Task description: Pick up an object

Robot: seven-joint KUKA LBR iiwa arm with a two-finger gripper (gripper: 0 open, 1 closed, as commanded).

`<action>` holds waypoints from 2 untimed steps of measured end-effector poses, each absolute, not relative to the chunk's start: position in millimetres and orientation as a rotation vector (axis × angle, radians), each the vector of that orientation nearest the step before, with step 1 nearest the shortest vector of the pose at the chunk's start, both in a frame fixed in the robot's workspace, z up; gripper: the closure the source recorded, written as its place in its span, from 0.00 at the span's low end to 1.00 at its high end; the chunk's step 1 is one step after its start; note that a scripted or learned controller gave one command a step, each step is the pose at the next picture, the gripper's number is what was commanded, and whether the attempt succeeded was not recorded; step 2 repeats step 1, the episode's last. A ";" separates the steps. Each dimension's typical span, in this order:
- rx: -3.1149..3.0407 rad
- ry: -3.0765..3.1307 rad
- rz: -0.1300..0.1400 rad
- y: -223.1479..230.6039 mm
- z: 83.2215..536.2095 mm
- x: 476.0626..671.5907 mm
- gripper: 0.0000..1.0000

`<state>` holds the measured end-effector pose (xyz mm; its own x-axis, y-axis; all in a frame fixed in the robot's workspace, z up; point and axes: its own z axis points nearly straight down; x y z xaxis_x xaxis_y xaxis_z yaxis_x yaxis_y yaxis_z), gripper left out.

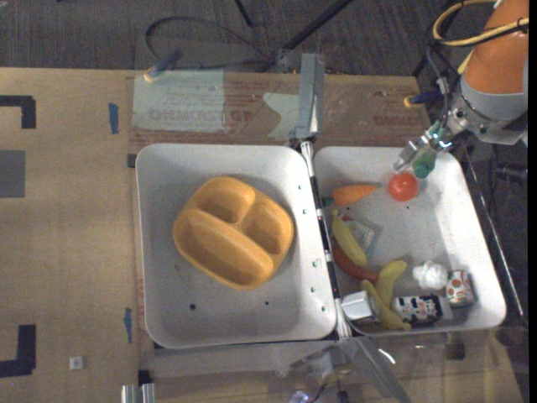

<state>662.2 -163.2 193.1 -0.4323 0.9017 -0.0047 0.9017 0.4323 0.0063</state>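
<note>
The table (pixel 67 225) is a flat tan board marked with black and blue tape. On it, the left bin (pixel 159 309), smooth shallow white plastic with rounded corners, holds 1 glossy orange tray (pixel 233 231), a lumpy rounded shape split into 3 compartments.

Right of the tray, past the grey divider, the right bin (pixel 470 233) carries a loose clutter. Nearest the tray lie a tapered orange carrot (pixel 354 194), a yellow banana (pixel 349 240) and a dark red strip beneath it that is too blurred to identify. Further right sit a second curved yellow banana (pixel 386 290), a small white box (pixel 356 306), a dark carton (pixel 418 308), a crumpled white lump (pixel 431 274) and a small red-and-white can (pixel 458 288). A round red tomato (pixel 403 186) rests near the bin's far edge.

Furthest right of the tray, the tool (pixel 424 159) hangs just above the tomato, its tip greenish and blurred; whether it is open or closed cannot be made out. The arm's orange band (pixel 499 53) is cut off by the frame.
</note>
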 end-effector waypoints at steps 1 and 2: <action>1.494 2.763 0.001 -144.6 211.6 596.0 1.00; 1.494 2.763 0.001 -144.6 211.6 596.0 1.00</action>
